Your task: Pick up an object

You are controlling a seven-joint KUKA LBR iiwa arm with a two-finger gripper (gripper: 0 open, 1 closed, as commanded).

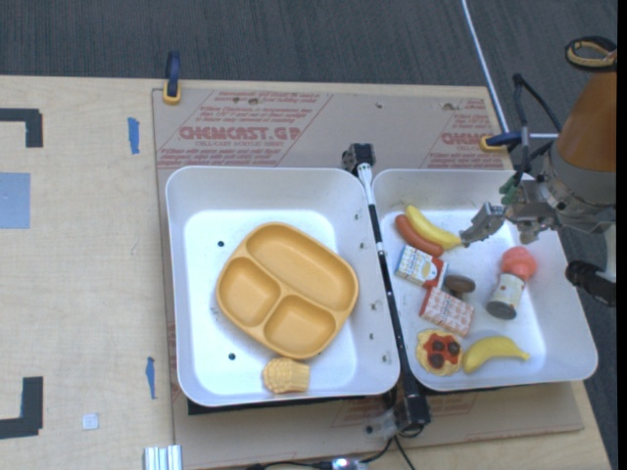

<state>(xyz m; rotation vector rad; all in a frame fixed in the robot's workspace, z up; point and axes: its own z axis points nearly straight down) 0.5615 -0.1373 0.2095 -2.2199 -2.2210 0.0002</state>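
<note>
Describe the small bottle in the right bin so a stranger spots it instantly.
Look in the right bin, toward its right wall. Just below a red-orange ball stands the small bottle, tilted, with a dark cap. It is the one cylindrical item among bananas, cartons and a pizza slice.

Small toy foods (447,311) crowded the right white bin's (578,346) middle; open floor lay around the yellow divided plate (286,289) in the left white bin (196,262).

We see toy foods loose in the right bin (578,355): two bananas (431,228), a sausage (418,235), a pizza slice (439,351).
</note>
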